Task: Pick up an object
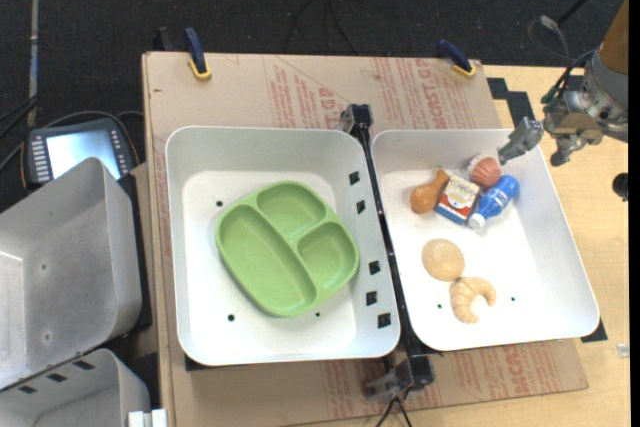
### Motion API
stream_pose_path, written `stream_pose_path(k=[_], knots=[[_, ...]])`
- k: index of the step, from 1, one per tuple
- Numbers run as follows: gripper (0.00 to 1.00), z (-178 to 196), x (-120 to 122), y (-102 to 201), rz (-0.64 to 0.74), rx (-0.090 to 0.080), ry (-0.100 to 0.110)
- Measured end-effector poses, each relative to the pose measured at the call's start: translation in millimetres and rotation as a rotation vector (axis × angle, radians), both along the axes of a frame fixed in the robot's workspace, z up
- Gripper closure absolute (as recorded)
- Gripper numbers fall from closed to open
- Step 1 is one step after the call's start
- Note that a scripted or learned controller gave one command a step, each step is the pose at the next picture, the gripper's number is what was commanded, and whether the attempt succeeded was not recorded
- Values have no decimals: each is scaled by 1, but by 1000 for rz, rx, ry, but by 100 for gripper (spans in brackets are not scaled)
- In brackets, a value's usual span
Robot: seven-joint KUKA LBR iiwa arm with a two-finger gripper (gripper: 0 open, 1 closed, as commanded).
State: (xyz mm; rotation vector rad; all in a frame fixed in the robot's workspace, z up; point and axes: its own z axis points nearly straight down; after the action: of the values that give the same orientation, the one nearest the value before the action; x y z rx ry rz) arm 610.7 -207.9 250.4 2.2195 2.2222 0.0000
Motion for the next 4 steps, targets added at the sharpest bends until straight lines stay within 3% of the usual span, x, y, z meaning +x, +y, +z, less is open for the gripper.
stream_pose_path(k=[2,3,4], knots=[[0,-105,4,11,3,2,5],[0,-135,9,8,-1,-8,-17],[100,-125,10,7,0,-14,-24]])
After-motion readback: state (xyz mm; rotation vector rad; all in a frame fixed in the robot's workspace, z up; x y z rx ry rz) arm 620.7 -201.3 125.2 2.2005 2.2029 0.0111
